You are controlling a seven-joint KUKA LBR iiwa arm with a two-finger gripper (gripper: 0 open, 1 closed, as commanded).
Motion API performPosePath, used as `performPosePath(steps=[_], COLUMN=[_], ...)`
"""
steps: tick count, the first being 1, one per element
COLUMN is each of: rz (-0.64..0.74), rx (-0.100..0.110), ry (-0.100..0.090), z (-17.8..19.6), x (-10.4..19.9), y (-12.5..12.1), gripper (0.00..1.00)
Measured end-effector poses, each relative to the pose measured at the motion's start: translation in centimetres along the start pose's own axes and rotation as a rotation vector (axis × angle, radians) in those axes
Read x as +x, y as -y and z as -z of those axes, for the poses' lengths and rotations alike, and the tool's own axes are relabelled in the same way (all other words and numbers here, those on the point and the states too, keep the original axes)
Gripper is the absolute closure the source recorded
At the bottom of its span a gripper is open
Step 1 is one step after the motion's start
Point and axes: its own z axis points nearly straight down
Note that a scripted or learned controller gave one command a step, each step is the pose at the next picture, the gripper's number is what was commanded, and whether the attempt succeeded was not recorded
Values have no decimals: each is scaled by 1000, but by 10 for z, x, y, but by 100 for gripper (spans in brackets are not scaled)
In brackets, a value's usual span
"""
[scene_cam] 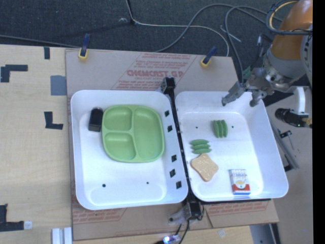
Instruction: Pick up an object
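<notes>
My pincer [239, 96] hangs wide and empty over the right bin's [277, 151] far rim, poised to descend; the nearest pickable thing, green pea pods [220, 128], lies just below, clear of neighbours.

Bench under flat, even light.
A cardboard sheet [152, 70] with red print lies on a pale wood benchtop [30, 136], held by two yellow-and-blue clamps [83, 50] at its far edge. Black tape marks [51, 120] dot the wood. Beyond is dark carpet [61, 9] crossed by cables [203, 14].
</notes>
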Motion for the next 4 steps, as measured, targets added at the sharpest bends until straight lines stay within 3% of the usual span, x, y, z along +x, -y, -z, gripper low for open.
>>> performPosePath(steps=[1, 4], rz=[3, 4], rx=[-14, -10], ry=[2, 3], z=[9, -140], x=[1, -11], y=[-3, -8], gripper=[0, 0])
